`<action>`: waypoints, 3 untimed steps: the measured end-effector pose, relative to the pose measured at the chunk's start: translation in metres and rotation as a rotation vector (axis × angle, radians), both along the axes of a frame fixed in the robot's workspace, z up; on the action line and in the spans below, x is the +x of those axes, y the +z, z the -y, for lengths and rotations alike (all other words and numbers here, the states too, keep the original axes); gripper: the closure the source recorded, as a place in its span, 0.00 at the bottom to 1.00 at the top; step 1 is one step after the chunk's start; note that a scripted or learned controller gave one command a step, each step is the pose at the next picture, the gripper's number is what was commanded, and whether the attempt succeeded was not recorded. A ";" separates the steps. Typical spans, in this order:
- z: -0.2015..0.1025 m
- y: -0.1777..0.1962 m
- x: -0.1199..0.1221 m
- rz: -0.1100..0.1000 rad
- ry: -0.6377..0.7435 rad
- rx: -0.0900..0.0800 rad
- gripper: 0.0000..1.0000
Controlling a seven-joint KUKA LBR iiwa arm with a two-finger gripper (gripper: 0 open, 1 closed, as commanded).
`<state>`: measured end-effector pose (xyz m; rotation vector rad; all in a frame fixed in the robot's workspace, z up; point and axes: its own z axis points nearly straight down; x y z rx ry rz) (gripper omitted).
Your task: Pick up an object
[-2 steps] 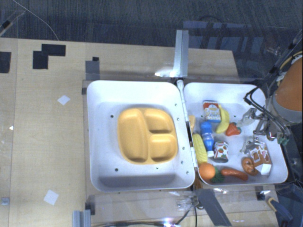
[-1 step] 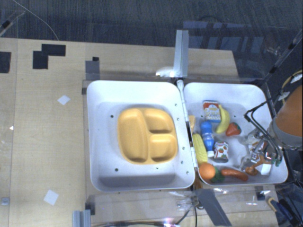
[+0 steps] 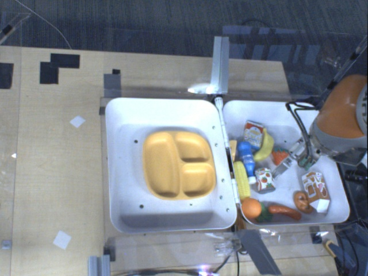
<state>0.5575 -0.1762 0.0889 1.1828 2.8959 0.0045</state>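
toys (image 3: pixel 270 177) | mixed food items | loose heap | right bin (image 3: pixel 339 211)

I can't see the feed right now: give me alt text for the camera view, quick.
The grey arm with an orange band reaches from the right into the right bin, its tool low among toy foods: banana, blue bottle, corn, orange, cartons. The left bin holds a yellow divided tray.

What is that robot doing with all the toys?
The robot arm is reaching into the right bin, which is full of toy food. Its pincer hangs just above the pile, near a banana and a blue bottle. Nothing is picked up yet. The left bin has a yellow tray.
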 end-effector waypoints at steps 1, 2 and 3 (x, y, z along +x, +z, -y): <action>-0.035 -0.001 0.031 -0.001 -0.421 0.007 0.00; -0.034 0.013 0.034 0.010 -0.413 0.004 1.00; -0.031 0.002 -0.015 0.005 -0.562 0.007 1.00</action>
